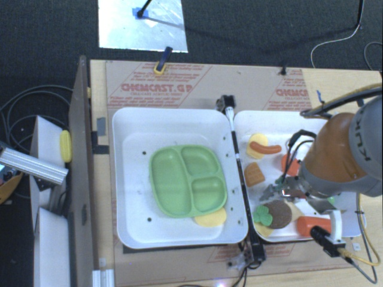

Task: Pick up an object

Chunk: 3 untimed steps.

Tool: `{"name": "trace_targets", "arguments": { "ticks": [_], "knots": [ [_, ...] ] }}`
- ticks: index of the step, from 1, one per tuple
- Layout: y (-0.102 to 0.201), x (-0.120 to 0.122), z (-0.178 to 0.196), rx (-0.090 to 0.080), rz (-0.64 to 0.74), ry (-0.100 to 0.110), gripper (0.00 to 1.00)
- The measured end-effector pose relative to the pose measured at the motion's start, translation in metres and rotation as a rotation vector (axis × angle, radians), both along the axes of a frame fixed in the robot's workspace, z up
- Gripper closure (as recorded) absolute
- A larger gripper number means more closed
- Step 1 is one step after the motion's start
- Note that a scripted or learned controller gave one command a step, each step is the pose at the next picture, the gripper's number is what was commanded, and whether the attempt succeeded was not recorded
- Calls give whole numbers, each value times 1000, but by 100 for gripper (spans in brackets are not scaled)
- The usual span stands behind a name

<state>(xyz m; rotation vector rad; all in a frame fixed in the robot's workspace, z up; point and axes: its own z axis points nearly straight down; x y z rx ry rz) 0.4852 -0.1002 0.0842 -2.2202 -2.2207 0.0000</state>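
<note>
The right bin [272, 120] holds several toy foods: a hot dog in a bun [263, 147], a brown bread piece [254, 174], a green leafy piece [261, 214], a dark brown patty [279, 214] and an orange-red piece [312, 224]. The arm's orange band [332, 151] hangs over this bin. My gripper [280, 191] is low in the bin, just above the brown patty and to the right of the bread piece. A small orange item [291, 165] shows beside the wrist, partly hidden.
The left bin [128, 160] carries a green divided tray [187, 181] with a yellow piece [210, 218] at its near edge. A thin divider rail [238, 160] runs between the bins. Cables trail at the bench's right side.
</note>
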Motion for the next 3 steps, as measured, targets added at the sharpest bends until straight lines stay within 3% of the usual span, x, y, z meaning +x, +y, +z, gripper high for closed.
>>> {"name": "trace_targets", "arguments": {
  "ticks": [1,2,3],
  "knots": [
    [-58,81,76,-8,3,-17,0],
    [-41,78,-3,-1,3,-2,0],
    [-42,79,11,-1,4,-5,100]
  ]
}}
